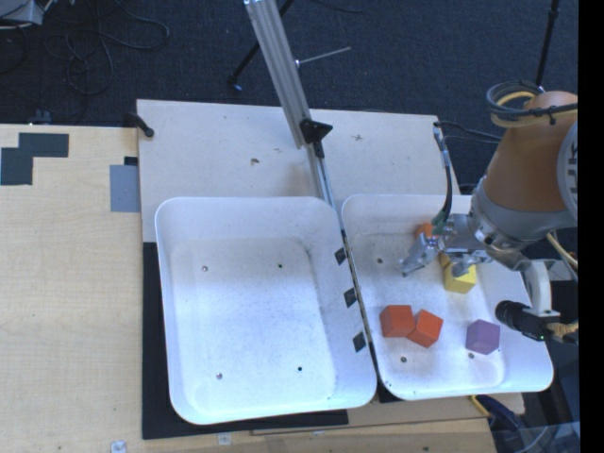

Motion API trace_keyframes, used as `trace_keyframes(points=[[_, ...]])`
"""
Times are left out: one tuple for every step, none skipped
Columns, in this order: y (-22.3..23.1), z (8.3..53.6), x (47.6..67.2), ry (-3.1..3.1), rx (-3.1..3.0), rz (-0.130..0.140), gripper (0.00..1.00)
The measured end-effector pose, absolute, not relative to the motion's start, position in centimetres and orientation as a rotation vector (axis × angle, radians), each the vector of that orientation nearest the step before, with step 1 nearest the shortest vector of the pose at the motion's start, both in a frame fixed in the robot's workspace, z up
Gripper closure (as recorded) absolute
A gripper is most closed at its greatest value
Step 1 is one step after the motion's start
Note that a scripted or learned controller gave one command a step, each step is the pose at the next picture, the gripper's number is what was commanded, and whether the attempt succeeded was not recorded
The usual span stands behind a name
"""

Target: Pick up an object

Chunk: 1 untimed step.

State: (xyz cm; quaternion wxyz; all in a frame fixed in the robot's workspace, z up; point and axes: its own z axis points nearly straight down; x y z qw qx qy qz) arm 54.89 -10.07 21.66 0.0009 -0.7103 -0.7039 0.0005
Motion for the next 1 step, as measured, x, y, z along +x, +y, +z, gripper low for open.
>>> trace_keyframes(points=[[-12.36,27.83,52.74,-2.22,-2.227,-0.002,0.0]])
